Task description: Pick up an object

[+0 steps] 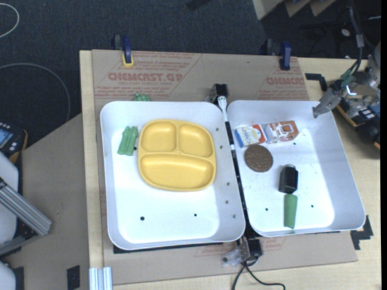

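Robotics lab: clamped bench board point(199, 71), cables point(254, 270).

Printed lettering on the bench board

The brown board point(181, 71) under the bins bears red print reading "CHEMCAST G P" at its far left, repeated partly at far right; the small packet's point(266, 133) print is too small to read.
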